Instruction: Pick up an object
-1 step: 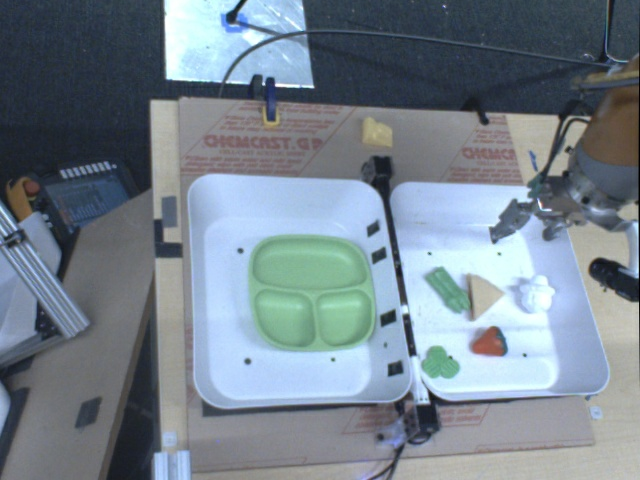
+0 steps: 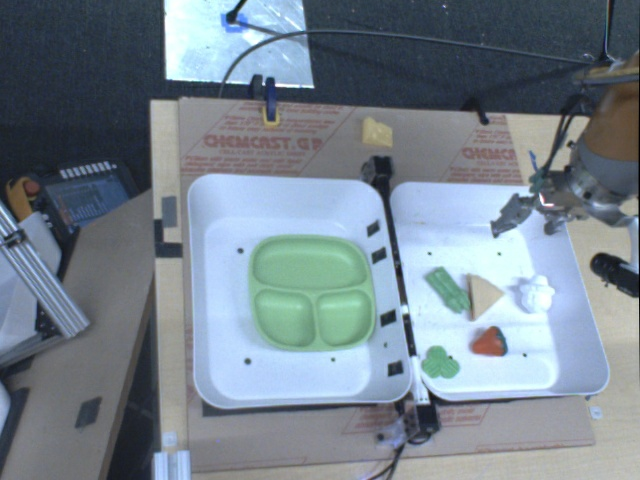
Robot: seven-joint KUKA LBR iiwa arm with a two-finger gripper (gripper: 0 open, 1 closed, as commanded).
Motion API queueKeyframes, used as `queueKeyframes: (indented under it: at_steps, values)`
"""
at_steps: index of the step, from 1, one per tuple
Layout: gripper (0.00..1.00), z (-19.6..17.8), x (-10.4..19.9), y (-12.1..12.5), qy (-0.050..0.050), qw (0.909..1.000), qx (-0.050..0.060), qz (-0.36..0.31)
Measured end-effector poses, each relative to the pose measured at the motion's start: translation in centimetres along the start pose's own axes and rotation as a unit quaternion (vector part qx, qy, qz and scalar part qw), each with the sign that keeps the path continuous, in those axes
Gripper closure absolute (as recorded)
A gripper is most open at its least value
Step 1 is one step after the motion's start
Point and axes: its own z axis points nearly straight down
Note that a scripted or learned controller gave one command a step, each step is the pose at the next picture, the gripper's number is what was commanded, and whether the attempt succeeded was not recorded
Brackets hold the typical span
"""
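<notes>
Camera view, right bin. Your gripper hangs over the far part of the right bin, its two fingers spread apart and nothing between them. Below and toward the near wall from the jaws lies a tight cluster: a green ridged piece touching a tan wedge, a white lumpy figure just beside the wedge, a red strawberry-like piece nearer still, and a green broccoli-like piece against the bin's near left corner. The left bin, well away from the jaws, holds a green divided tray.

Risks, as judged from this layout: a descent straight down from the present position likely meets bare floor, so you close on nothing. Aimed at the wedge, one finger may land on the ridged piece and push both aside. The broccoli-like piece sits so near the wall that a finger may strike the rim. The white figure offers poor contrast against the bin.
</notes>
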Motion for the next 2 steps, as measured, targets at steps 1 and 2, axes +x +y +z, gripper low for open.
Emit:
queueKeyframes:
  at_steps: [1,2]
  values:
    - [0.0,5.1,-0.4,-1.0,0.001,1.0,0.002,0.001]
    - [0.0,11.4,-0.2,-1.0,0.001,1.0,0.002,0.001]
